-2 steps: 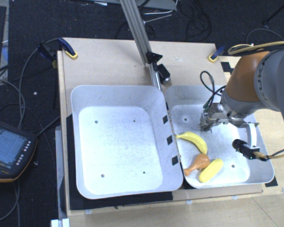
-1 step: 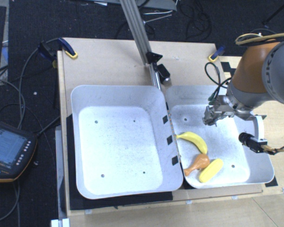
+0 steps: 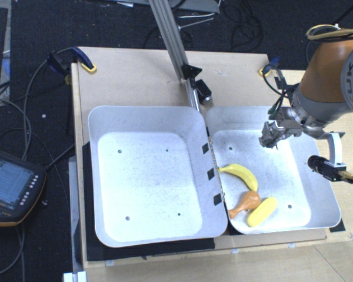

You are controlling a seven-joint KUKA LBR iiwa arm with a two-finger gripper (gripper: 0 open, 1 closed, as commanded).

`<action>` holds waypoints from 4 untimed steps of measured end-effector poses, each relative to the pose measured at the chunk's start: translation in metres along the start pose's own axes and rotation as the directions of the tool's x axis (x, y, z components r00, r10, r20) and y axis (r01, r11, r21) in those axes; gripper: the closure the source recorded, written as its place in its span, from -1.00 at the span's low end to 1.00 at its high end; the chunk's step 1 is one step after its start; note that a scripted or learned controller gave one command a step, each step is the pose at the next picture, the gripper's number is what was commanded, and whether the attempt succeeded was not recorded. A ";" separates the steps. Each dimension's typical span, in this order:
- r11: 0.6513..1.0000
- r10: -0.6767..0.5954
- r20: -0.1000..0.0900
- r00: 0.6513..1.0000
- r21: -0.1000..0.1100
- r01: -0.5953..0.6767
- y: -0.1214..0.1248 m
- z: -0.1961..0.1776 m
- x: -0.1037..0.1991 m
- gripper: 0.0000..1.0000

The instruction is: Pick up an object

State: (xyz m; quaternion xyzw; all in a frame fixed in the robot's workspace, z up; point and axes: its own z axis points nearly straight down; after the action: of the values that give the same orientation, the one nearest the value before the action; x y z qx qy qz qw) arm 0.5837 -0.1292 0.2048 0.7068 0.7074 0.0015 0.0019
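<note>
Hovering over the right shallow white bin (image 3: 317, 184), near its far edge, the dark hand (image 3: 270, 137); finger spread impossible to tell. At seven o'clock from it, nearest: curved yellow plastic banana (image 3: 242, 174), long axis running ten-to-four.

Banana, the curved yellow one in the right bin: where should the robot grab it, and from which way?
Probably at the middle of the curved yellow banana, coming straight down from above. It lies flat on the floor of the right white bin, and its upper end and middle sit free. Its lower end lies close to the orange drumstick-shaped toy, so fingers there could bump it. The end effector hangs above, toward the bin's far side.
</note>
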 end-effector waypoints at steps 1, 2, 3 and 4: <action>1.000 0.001 -0.001 1.000 0.004 -0.001 0.000 -0.010 0.000 1.00; 1.000 -0.004 -0.002 1.000 0.004 0.004 0.001 -0.022 0.052 1.00; 1.000 -0.004 -0.002 1.000 0.005 0.004 -0.004 -0.013 0.104 1.00; 1.000 -0.003 -0.002 1.000 0.005 0.003 -0.020 -0.014 0.149 1.00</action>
State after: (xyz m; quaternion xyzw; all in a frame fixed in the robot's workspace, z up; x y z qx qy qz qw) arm 0.5640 0.0196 0.2191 0.7057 0.7085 0.0003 -0.0005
